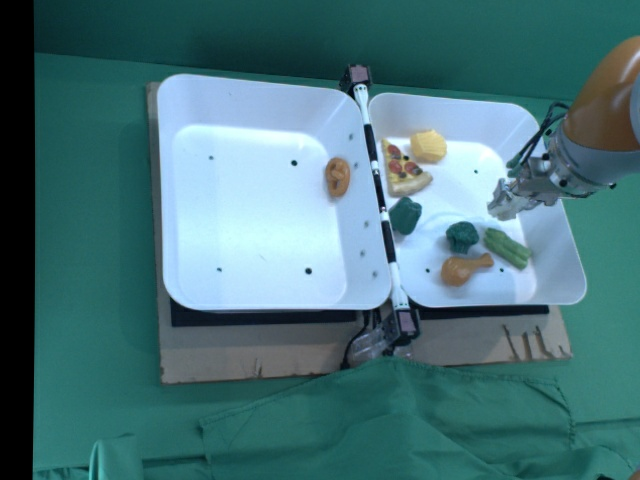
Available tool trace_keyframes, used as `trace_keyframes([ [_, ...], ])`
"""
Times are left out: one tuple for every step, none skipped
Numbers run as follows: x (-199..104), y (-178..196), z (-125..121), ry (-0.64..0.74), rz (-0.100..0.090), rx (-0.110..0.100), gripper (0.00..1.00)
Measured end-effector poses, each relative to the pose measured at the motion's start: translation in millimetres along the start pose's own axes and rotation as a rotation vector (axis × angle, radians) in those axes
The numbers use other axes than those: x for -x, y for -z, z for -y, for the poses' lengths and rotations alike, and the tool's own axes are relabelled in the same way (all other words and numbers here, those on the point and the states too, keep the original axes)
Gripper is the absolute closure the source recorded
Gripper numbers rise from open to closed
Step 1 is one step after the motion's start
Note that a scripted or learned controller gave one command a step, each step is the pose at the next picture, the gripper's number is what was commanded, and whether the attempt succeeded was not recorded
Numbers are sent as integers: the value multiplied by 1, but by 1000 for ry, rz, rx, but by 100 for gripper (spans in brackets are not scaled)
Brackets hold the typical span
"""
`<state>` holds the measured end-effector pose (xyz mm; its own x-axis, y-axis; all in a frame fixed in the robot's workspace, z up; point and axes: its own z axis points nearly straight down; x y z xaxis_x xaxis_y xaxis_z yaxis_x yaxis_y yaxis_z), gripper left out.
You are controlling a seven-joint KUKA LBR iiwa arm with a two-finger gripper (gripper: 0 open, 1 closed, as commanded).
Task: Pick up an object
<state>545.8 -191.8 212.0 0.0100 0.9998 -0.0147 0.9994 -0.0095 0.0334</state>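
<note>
My gripper (507,204) hangs over the right part of the right bin (560,268), just above and right of the green asparagus piece (507,247). Nothing shows between its fingers. In the right bin lie a pizza slice (403,165), a yellow piece (428,146), a dark green pepper (405,215), a broccoli floret (461,235) and an orange chicken drumstick (464,268). An orange croissant-like piece (338,176) rests against the right wall of the left bin (190,118).
A black-and-white divider rail (378,188) runs between the two bins. The bins sit on a cardboard sheet (200,358) over green cloth. Folded green fabric (400,418) lies at the front.
</note>
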Motion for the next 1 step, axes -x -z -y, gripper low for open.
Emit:
trace_keyframes([
  [0, -1, 0, 0, -1, -1, 0],
])
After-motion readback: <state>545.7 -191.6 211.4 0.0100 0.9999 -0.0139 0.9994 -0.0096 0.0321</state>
